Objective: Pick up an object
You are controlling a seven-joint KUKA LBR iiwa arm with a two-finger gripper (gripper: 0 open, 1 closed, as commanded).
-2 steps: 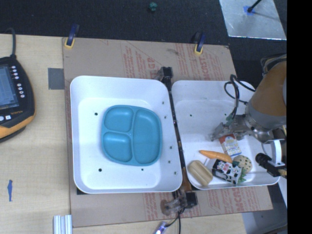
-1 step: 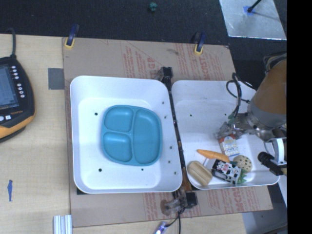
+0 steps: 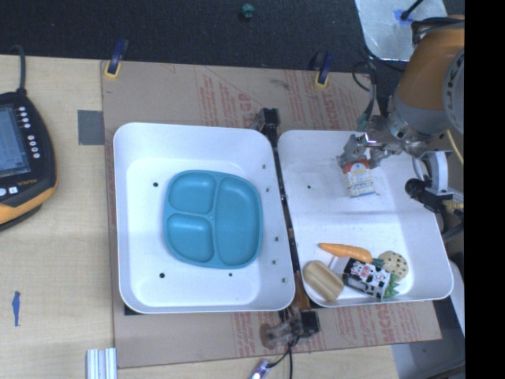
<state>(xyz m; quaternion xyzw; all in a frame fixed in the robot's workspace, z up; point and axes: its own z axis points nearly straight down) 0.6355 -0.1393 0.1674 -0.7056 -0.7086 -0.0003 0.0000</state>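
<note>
A black and orange teach pendant [image 3: 22,160] is lying at the far left of the wooden surface [image 3: 59,290]. Moving right, the left white bin [image 3: 126,212] is holding a blue divided plate [image 3: 213,217] in its middle. The right white bin [image 3: 422,235] is sitting just beside it, and in its lower part a tan oval piece [image 3: 323,281], an orange carrot [image 3: 345,251], a black-and-white patterned box [image 3: 364,276] and a speckled round cookie [image 3: 393,264] are crowding together. In the upper part of this bin a small white packet [image 3: 361,183] is lying flat, and the claw [image 3: 360,153] is hanging right over its top edge; whether it is pinching the packet cannot be told. The grey and orange arm [image 3: 430,77] is reaching in from the upper right of the frame.
</note>
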